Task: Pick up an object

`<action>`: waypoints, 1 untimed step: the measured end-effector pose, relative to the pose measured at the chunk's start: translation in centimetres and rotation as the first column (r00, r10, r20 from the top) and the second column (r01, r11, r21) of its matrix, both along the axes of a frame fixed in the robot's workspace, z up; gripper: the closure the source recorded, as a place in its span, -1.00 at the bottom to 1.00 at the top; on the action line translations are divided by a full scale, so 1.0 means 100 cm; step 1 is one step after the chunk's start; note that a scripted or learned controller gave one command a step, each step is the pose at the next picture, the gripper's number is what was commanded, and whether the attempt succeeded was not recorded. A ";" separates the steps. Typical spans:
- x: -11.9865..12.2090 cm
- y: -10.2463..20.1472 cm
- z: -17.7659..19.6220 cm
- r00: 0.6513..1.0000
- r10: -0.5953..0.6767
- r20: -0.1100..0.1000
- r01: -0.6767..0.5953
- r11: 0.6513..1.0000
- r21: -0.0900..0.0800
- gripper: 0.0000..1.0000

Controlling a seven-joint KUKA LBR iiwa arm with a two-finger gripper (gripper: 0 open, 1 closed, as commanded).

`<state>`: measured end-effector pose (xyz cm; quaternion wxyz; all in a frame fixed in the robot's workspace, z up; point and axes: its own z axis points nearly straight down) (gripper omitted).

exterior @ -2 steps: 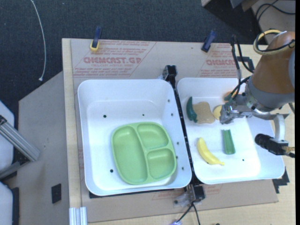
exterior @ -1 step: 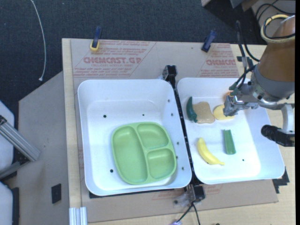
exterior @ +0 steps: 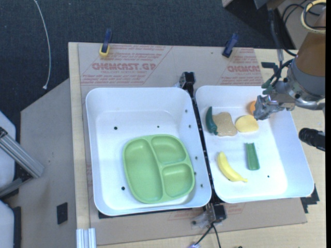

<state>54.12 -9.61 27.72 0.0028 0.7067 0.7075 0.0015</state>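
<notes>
Lower frame, right bin (exterior: 289,185): yellow banana (exterior: 229,168) lies near the bin's left wall, slanted. Just right of it and slightly higher, a green stick-shaped piece (exterior: 252,156), roughly upright in the picture, apart from the banana.

Left bin (exterior: 103,112): a green divided plate (exterior: 158,167) sits in its lower middle.

Mid-frame, right bin: a row of three. A dark green pepper-like piece (exterior: 210,121) is by the left wall, touching a tan, bread-like slab (exterior: 225,124); a yellow lemon-like lump (exterior: 247,124) is just right of the slab.

Gripper (exterior: 262,110) is directly above and to the right of the yellow lump, very near it; contact unclear. Whether the gripper is spread or closed: cannot tell. An orange object (exterior: 252,107) peeks out at the gripper's left, mostly hidden.

Arm (exterior: 310,61) is cut off at the upper right.
</notes>
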 end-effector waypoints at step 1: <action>0.019 0.053 -0.002 1.000 0.003 -0.002 -0.003 1.000 0.001 1.00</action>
